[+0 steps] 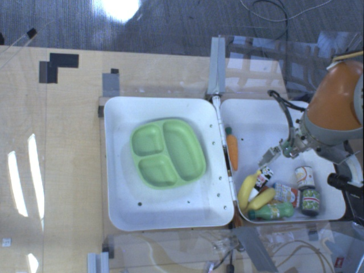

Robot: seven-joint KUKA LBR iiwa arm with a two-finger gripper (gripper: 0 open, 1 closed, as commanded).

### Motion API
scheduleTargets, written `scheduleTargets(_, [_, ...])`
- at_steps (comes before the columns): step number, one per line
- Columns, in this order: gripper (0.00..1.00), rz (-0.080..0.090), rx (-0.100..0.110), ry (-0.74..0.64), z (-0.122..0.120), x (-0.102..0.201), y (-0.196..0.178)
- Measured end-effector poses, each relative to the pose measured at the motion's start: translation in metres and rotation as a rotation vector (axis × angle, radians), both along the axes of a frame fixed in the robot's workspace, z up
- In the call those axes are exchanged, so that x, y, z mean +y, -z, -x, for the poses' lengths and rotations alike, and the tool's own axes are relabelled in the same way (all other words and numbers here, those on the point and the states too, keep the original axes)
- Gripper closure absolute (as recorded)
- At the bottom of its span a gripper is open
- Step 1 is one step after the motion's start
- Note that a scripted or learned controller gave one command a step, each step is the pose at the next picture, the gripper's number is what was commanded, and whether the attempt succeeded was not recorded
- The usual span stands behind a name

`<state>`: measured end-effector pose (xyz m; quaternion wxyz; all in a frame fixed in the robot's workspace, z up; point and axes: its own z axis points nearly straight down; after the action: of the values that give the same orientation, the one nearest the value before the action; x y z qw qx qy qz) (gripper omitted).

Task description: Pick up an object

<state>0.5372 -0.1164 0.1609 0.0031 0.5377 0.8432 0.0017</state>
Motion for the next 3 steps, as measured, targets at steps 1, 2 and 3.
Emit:
scheduleTargets(1, [0.00, 0.003, -0.031, -0.109, 0.027, -0.014, 0.046])
scheduleTargets(2, [0.00, 0.002, -0.002, -0.119, -0.017, -0.034, 0.024])
scheduleTargets(3, [0.00, 0.014, -0.046, -0.190, 0.022, -0.028, 0.048])
